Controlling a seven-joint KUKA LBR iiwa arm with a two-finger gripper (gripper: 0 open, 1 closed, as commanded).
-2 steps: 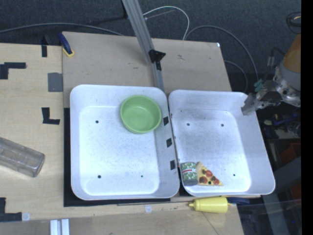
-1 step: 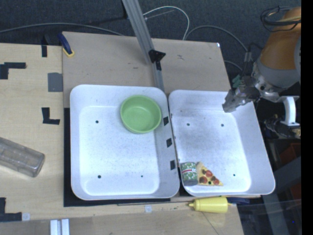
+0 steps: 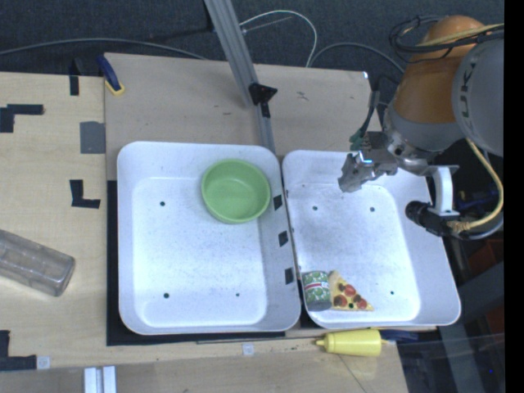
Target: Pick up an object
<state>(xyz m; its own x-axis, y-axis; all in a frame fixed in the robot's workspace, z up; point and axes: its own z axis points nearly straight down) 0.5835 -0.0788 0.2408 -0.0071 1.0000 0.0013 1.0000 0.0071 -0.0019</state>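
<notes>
Nearest of all, one yellow squeeze bottle (image 3: 354,342) lies on its side on the table (image 3: 180,88), just outside the front rim of the right bin (image 3: 426,301). Two shallow white bins sit side by side, touching along their inner walls. From where I stand the left bin (image 3: 135,244) holds one thing, a round green bowl (image 3: 236,190), upright, near its far wall towards the right-hand corner. Over in the right bin there are two small things in the front left corner, lying against each other: one green-and-white packet (image 3: 316,289) and one toy pizza slice (image 3: 347,294), yellow-orange with red spots, its point aimed at the bin's middle.

One clear plastic container (image 3: 33,262) lies tipped over on the table, well apart to the left of the bins. One thin grey pole (image 3: 233,43) slants across the far side of the table.

One arm (image 3: 434,88) reaches in from the right, and its tool (image 3: 354,174) hangs above the far part of the right bin, well apart from the packet and the slice. Whether its fingers are apart or together I cannot tell; nothing sits between them.
</notes>
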